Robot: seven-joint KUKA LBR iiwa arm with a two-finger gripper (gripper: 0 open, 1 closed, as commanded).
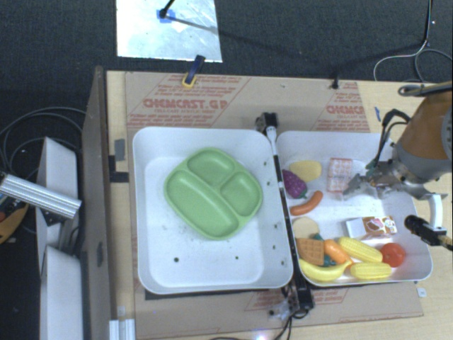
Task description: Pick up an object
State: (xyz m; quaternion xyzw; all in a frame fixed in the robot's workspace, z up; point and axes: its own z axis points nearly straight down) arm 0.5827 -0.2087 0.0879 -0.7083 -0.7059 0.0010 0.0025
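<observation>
- The table [212, 98], a flat cardboard-topped surface with red print, carries both bins; nothing looks lifted yet, so in my judgement the pick is at its approach stage, with the grasp and lift left to do.
- The left bin [163, 261] is shallow, smooth white plastic with rounded corners; at its centre lies a glossy green plate [212, 193], moulded into three compartments.
- The right bin [417, 261] matches it, and all the toy food rests on its floor.
- The arm [428, 137], orange-banded over grey, reaches in from 3 o'clock.
- The gripper [362, 181] hangs low over the bin's bare middle; whether it is released or clenched I cannot tell, and nothing is seen in it.
- A curved yellow banana [322, 271] lies at the bin's 7 o'clock, beside knobbly corn [361, 248].
- A small printed carton [371, 227] sits just at 5 o'clock of the gripper, the likeliest target.
- A pink wrapped packet [340, 170] lies just at 10 o'clock of the gripper.
- A smooth orange-red sausage [306, 204] lies at 8 o'clock of the gripper.
- A round glossy tomato [393, 254] sits at the bin's 5 o'clock.
</observation>
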